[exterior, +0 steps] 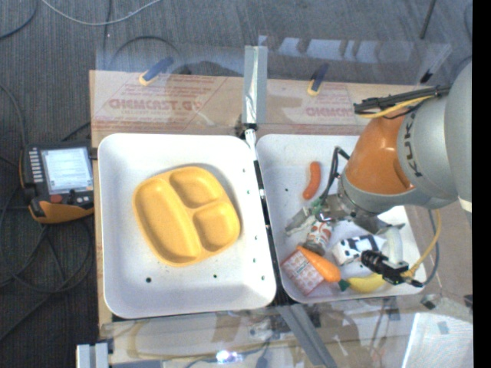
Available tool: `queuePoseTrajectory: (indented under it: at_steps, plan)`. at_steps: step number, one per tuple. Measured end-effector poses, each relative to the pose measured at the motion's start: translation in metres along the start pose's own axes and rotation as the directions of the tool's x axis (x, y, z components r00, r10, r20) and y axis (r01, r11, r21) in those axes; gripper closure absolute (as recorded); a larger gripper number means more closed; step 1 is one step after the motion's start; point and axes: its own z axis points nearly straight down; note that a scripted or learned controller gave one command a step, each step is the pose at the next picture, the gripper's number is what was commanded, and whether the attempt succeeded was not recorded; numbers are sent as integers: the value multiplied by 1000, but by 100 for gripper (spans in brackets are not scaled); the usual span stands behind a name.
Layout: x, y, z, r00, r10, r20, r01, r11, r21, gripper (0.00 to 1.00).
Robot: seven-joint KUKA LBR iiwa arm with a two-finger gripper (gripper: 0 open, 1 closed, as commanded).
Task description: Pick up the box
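The box [299,274] is small, with a red and white print. It lies in the right bin [288,153] near that bin's front left corner. An orange carrot [323,266] rests against the box's right side. My gripper [304,219] hangs low over the middle of the right bin, a little behind the box and apart from it. The orange band [374,167] of the arm stands above it to the right.
Around the gripper in the right bin are a red sausage [311,180], a small can [321,234], a black-and-white item [354,249] and a banana [367,284]. The left bin [123,282] holds a yellow divided plate [188,213].
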Motion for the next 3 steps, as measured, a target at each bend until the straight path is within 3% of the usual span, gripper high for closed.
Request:
queuePoseTrajectory:
  at_steps: [1,2,3]
  plan:
    - [-16,82,2,992,128,2,-128,992,0,0]
    - [-17,94,-44,982,186,1,-186,982,15,0]
    - [-18,93,-53,983,186,4,-186,982,19,100]
